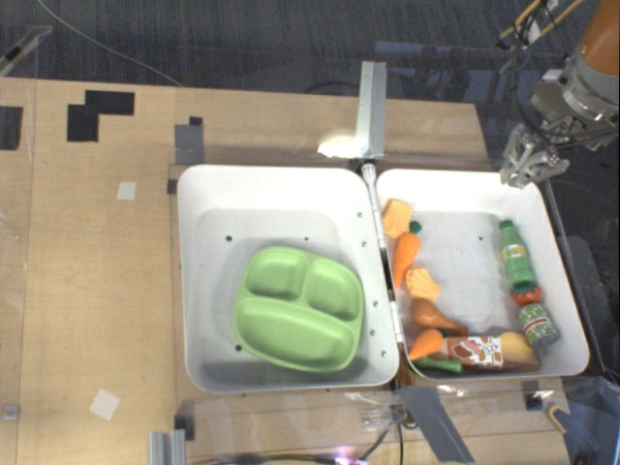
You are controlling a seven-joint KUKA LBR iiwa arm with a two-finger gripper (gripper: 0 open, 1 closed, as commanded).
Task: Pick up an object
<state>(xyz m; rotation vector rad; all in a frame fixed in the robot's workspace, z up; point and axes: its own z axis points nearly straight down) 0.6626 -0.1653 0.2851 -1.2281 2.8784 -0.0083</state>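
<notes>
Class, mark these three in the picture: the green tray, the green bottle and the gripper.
Green tray [298,308], camera view, on the ridge between its compartments.
Green bottle [515,258], camera view, on its label.
Gripper [529,170], camera view, between its fingertips.

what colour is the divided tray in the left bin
Light green; the divided tray shows in the camera view.

Pretty plain setup: a light wooden worktop with two shallow white bins sitting side by side, the left bin and the right bin touching along their inner edges. A grey metal post stands right behind the seam. There are black blocky patches at the far left of the wood, plus two small pale squares. A thin cable runs over the dark floor behind.
</notes>
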